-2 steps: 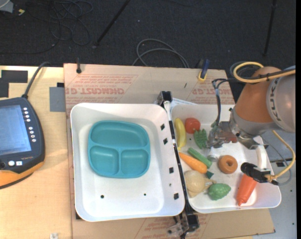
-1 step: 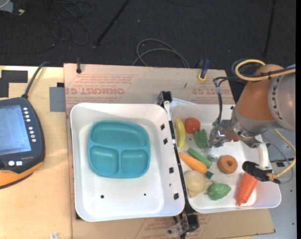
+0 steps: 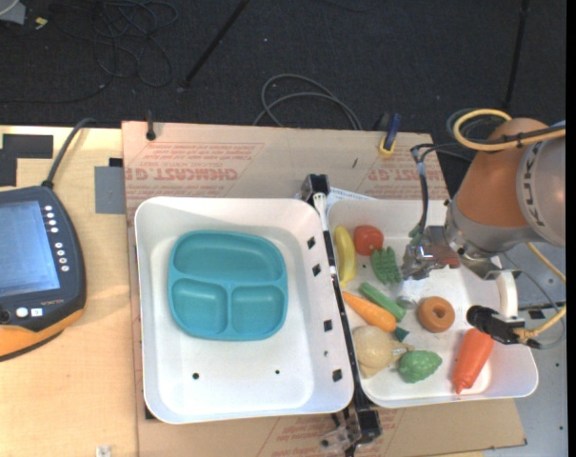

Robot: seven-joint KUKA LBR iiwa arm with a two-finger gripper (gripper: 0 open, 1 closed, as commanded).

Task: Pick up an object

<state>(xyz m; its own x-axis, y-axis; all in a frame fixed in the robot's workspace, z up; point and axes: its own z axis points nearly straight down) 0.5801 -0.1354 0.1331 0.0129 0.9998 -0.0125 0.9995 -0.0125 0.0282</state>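
Left bin (image 3: 154,255) holding a teal divided tray (image 3: 228,286); right bin (image 3: 526,374) crowded with toy food, spread loosely for easy picking; gripper (image 3: 419,260) poised low among them, near the green piece (image 3: 386,265) and doughnut (image 3: 436,313); grasp impossible to tell.

Even overhead light, soft shadows, mild glare on white bins (image 3: 154,255), slight overall softness.
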